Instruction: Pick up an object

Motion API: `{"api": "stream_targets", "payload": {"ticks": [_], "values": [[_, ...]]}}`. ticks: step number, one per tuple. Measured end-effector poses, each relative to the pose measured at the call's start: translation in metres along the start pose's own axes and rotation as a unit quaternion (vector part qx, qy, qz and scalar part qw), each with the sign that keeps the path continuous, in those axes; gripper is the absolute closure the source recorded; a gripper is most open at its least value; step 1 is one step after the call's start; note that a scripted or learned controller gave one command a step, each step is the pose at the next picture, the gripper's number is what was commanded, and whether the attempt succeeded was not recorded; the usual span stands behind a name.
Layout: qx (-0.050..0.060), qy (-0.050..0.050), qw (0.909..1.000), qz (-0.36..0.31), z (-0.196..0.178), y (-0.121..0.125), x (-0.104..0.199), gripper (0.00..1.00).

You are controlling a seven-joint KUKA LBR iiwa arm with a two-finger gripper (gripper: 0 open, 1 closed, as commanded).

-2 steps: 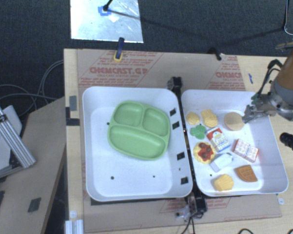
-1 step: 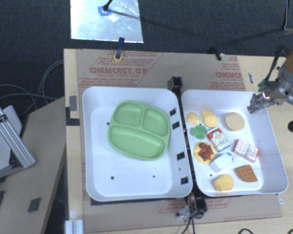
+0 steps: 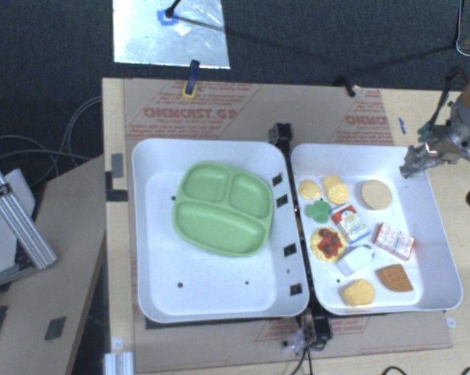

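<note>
two white bins on a cardboard-topped bench

dark carpet lies behind the bench, with a shiny metal sheet [image 3: 170, 22] on it. the left bin [image 3: 152, 287] holds a green divided plate [image 3: 223, 208] – long axis slanting down-right. toy foods [image 3: 352, 233] cluster in the right bin [image 3: 438, 233]. the gripper [image 3: 416, 162] hangs at its upper right rim; its spread cannot be told.

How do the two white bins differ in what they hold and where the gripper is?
The left bin holds one green divided plate; the right bin holds many small toy foods, such as a round tan piece and a brown piece. The gripper is at the right bin's far right rim, well away from the left bin. Both are shallow, white and sit side by side.
</note>
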State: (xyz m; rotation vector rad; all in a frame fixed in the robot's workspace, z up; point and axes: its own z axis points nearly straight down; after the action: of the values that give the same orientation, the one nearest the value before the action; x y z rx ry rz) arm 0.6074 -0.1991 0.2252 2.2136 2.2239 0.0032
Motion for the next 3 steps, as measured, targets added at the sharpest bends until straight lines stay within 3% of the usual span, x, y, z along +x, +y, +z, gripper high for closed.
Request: {"api": "stream_targets", "payload": {"ticks": [2, 3], "values": [[0.001, 0.001, 1.0, -0.002, 0.005, 0.015, 0.093, 1.0], [0.002, 0.001, 1.0, -0.002, 0.011, 0.01, 0.143, 1.0]]}}
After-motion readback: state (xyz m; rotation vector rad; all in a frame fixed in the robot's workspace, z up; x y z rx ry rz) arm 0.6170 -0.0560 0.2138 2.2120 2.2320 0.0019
